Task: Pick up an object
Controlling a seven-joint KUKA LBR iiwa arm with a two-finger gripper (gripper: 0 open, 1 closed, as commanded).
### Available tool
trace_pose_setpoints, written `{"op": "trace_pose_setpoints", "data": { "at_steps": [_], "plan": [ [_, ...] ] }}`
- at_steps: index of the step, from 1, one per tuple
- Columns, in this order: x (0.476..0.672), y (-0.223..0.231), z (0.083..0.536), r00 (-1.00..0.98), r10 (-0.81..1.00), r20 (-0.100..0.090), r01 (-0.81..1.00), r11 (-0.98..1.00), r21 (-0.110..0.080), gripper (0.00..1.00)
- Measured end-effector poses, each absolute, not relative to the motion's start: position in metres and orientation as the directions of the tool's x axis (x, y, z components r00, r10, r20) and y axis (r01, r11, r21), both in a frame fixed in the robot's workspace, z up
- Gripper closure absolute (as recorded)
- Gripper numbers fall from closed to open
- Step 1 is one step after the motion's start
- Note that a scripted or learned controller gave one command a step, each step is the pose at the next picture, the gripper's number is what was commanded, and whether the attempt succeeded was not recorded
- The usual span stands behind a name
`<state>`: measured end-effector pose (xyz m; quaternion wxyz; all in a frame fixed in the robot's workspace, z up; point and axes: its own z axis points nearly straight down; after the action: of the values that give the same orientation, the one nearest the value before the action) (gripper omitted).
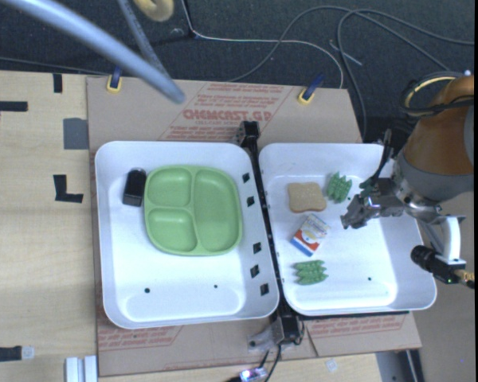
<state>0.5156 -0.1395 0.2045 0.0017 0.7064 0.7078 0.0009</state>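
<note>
2 bins sit side by side on the bench, touching along their inner edges. in the left bin point(111, 237) a divided plate point(193, 210) with 3 compartments lies toward the far half, and a small block point(134, 187) rests just beside its left rim. in the right bin point(382, 289) a slice of bread point(306, 196) lies toward the far left, a leafy piece point(338, 186) just to its right, a small carton point(311, 234) nearer than the bread, and another leafy piece point(311, 272) nearer still. my gripper point(357, 213) hangs over the right bin, right of the carton and bread, near the far leafy piece. my arm point(434, 157) comes in from the right.
</note>
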Motion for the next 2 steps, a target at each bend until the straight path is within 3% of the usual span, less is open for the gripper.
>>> {"op": "trace_pose_setpoints", "data": {
  "at_steps": [1, 2],
  "plan": [
    [0.517, -0.140, 0.257, -0.002, 1.000, -0.002, 1.000, 0.002, 0.004, 1.00],
    [0.526, -0.090, 0.255, -0.006, 1.000, 0.000, 1.000, 0.006, 0.000, 1.00]
  ]
}}
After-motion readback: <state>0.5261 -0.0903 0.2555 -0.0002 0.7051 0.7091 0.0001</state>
